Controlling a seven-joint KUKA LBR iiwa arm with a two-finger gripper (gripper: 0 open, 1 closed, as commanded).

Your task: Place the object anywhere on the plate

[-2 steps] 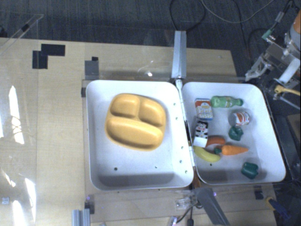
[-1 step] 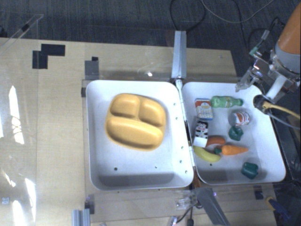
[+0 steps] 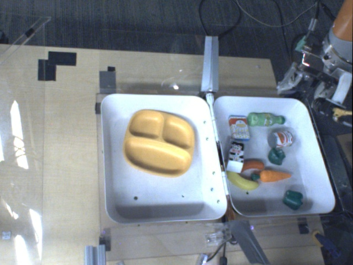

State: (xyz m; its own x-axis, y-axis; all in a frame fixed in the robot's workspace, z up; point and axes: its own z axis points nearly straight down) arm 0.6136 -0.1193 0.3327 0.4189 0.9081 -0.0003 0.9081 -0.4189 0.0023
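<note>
A yellow plate (image 3: 159, 139) with three compartments lies in the left bin (image 3: 116, 197); nothing rests on it. The right bin (image 3: 314, 148) holds several small items: a green bottle (image 3: 265, 118), a red and white carton (image 3: 239, 128), a can (image 3: 282, 138), a small black and white carton (image 3: 235, 156), a banana (image 3: 242, 181), a carrot (image 3: 271, 175) and two dark green pieces (image 3: 276, 157) (image 3: 293, 199). My gripper (image 3: 325, 81) hangs beyond the right bin's far right corner, above none of the items and holding nothing that I can see.
A metal post (image 3: 211, 65) stands behind the divider between the bins. Black cables (image 3: 220, 15) loop on the floor at the back. Black tape marks (image 3: 55, 62) lie on the bench's left part, under a clear sheet.
</note>
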